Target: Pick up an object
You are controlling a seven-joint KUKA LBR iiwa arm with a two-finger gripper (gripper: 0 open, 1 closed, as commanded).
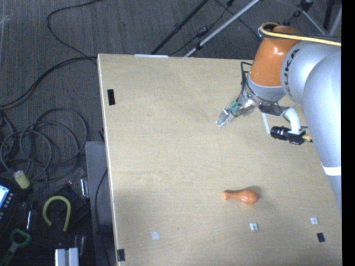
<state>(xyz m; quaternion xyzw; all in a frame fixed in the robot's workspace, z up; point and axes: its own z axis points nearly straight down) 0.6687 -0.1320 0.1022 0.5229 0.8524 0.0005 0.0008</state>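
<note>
While the arm leans in from the right of the frame, these lines hold:

Surface: a pale wooden board fills the middle and lower right of the frame; its left edge runs straight down from the upper-left corner near a black tab.

Object: an orange, pear-shaped object lies on its side in the lower middle of the board, thin end pointing left, nothing touching it.

Gripper: the gripper sits in the upper right part of the board, pointing down and to the left, well apart from the orange object below it.

Jaws: too small and blurred to read; I cannot tell how wide they stand, and nothing shows between them.

Markers: two small white squares and a black tab lie near the board's lower right edge.

Open room: bare board lies all around the orange object, widest toward the left and upper left.

Beyond the edge: dark carpet with looping cables at left, a green hook-shaped tool at lower left, tripod legs along the top.
</note>
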